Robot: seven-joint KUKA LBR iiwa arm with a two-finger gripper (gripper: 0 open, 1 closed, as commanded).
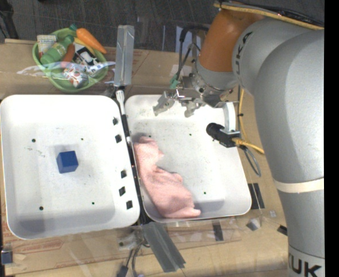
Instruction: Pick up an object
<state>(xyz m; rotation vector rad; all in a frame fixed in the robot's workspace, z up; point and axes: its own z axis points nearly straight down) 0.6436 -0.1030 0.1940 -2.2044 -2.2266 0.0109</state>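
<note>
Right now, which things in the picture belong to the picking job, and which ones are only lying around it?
Belong to the job:
- gripper, over the right bin
- pink cloth in the right bin
- blue cube in the left bin

Just lying about:
- green bowl with toy food behind the left bin
- cardboard under the bins

Black letters "UK" readable at the foot of the grey arm (299, 154), bottom right, cut short by the frame's edge. More black lettering up on the orange band (227, 36), running at a slant, foreshortened, not legible. Printed wrappers and a white label among the items in the green bowl (71, 82) at top left, far too small to make out. No print on either white bin (19, 154), none on the blue cube (67, 161).
</note>
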